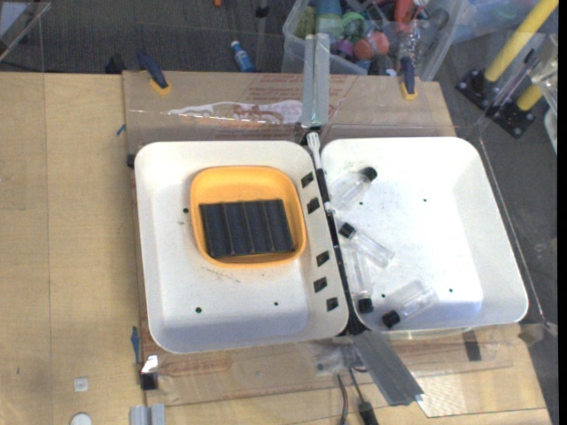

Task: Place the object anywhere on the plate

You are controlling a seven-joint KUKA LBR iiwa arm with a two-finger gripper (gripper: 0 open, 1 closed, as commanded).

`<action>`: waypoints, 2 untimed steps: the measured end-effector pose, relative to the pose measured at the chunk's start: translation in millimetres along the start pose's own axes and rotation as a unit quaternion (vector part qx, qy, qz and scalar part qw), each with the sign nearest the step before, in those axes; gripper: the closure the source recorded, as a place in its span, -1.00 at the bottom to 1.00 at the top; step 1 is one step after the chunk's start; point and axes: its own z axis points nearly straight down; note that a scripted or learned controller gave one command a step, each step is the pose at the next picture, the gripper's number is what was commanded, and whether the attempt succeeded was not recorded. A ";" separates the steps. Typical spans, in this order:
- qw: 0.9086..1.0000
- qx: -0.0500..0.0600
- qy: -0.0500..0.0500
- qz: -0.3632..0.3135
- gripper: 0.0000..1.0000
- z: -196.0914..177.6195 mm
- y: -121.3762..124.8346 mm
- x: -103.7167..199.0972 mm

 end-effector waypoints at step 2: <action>0.939 0.000 0.001 -0.343 1.00 -0.3 -1.5 -5.1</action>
